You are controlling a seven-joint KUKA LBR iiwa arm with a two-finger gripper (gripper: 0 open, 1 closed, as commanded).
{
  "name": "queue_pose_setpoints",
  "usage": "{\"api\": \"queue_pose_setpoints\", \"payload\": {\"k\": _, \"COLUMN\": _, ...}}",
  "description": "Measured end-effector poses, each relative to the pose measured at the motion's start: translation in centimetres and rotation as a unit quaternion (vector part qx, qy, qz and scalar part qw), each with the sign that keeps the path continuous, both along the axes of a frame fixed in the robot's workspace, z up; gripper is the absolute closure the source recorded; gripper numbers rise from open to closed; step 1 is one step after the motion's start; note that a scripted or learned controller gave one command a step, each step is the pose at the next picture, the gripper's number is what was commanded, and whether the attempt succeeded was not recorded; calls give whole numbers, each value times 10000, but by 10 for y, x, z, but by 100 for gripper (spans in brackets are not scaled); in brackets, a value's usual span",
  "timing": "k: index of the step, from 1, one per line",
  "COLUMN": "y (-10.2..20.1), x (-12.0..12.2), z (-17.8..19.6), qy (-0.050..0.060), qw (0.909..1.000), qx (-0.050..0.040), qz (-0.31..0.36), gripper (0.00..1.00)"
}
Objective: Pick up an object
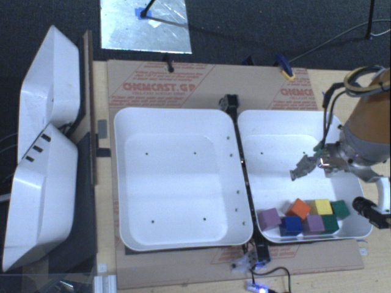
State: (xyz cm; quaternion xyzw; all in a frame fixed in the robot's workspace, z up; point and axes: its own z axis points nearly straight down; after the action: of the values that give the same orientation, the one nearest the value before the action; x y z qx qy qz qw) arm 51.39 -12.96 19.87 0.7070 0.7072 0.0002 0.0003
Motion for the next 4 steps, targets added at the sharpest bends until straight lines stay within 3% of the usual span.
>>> {"api": "queue_pose_setpoints", "payload": {"k": 1, "y": -25, "x": 77, "z": 24, "qy": -13, "qw": 10000, "qx": -5, "qz": 4, "gripper": 0}}
{"api": "queue_pose_setpoints", "payload": {"k": 2, "y": -5, "x": 123, "z": 149, "qy": -55, "qw": 10000, "qx": -7, "qz": 16, "gripper": 0}}
{"api": "queue_pose_setpoints", "payload": {"k": 3, "y": -28, "x": 143, "z": 333, "qy": -45, "qw": 10000, "qx": -11, "qz": 0, "gripper": 0}}
{"api": "queue_pose_setpoints", "payload": {"k": 4, "y": -27, "x": 144, "z": 328, "qy": -2, "qw": 10000, "qx": -1, "qz": 5, "gripper": 0}}
